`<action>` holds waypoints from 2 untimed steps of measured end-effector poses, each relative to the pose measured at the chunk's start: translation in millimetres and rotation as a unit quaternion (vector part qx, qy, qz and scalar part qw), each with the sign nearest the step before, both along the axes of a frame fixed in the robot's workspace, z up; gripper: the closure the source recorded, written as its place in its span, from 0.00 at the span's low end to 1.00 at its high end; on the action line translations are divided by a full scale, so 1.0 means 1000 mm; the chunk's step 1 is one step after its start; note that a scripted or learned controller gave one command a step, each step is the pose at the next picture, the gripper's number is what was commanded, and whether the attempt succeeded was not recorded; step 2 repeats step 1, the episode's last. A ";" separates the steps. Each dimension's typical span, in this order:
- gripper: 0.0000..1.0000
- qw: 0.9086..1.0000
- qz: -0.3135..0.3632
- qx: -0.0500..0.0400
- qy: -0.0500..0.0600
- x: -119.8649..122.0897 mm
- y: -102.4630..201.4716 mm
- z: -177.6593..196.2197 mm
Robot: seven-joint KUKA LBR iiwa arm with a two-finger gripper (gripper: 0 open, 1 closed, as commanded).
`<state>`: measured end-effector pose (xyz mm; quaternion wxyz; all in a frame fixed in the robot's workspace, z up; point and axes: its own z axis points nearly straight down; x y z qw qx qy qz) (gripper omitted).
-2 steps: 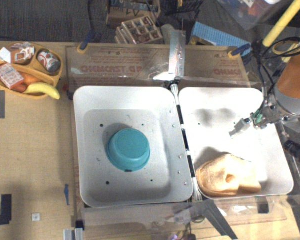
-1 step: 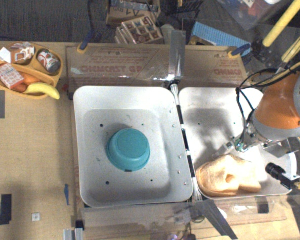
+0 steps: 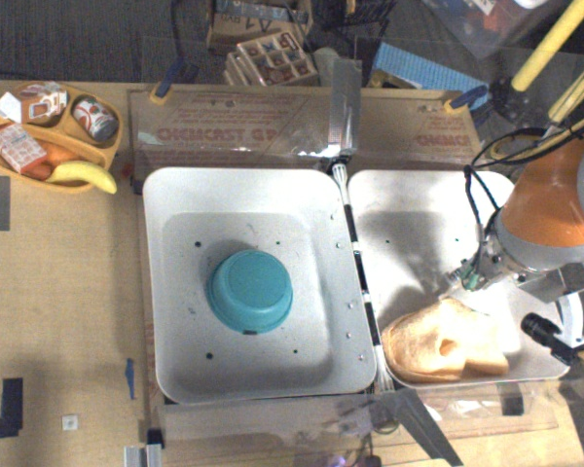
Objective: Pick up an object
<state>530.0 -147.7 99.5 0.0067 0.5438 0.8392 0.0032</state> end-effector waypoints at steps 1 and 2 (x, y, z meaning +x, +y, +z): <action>1.00 0.999 -0.042 0.001 0.006 0.043 0.029 0.084; 1.00 0.999 -0.042 0.001 0.006 0.043 0.029 0.084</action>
